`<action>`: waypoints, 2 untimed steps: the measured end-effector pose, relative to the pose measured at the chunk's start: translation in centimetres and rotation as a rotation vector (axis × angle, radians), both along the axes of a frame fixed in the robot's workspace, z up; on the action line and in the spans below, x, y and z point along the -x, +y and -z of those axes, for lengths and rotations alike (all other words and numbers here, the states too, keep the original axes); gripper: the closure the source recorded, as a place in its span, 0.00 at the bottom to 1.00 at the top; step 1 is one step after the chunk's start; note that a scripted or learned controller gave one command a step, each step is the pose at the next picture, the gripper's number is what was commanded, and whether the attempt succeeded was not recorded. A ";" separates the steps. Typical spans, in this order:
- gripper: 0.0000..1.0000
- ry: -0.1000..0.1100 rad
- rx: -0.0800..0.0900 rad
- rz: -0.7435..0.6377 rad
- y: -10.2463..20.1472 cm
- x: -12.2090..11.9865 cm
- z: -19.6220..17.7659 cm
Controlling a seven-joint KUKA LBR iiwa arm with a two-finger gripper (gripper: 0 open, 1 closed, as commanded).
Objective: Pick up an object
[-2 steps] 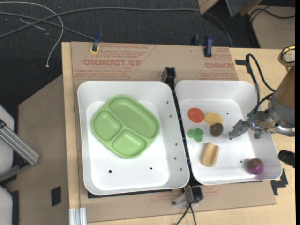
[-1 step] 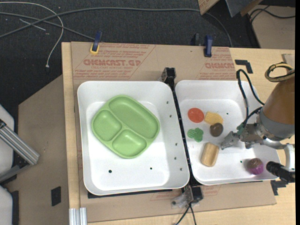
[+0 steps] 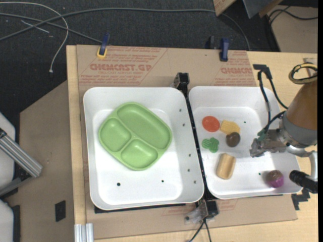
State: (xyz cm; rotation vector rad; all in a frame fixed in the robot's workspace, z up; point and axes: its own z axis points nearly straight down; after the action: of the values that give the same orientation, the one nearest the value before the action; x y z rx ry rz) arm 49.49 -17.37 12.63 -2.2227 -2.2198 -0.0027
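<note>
Currently the gripper (image 3: 258, 149) hovers near the right bin's (image 3: 252, 99) right edge; its open-or-closed state cannot be told.

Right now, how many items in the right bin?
6: orange disc, yellow block, brown ball, green piece, tan cylinder, purple ball. The arm may hide more.

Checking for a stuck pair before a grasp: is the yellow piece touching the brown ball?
Touching. The camera view shows the yellow piece meeting the brown ball at its lower right edge, with no white bin floor between them.
</note>
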 end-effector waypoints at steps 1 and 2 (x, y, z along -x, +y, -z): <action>1.00 -0.006 0.003 -0.003 0.3 0.2 -6.3; 1.00 -0.005 0.003 -0.003 0.3 0.0 -10.5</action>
State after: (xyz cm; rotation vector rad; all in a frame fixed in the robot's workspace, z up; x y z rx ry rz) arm 49.49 -17.06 23.17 -2.2236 -2.2276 -0.0049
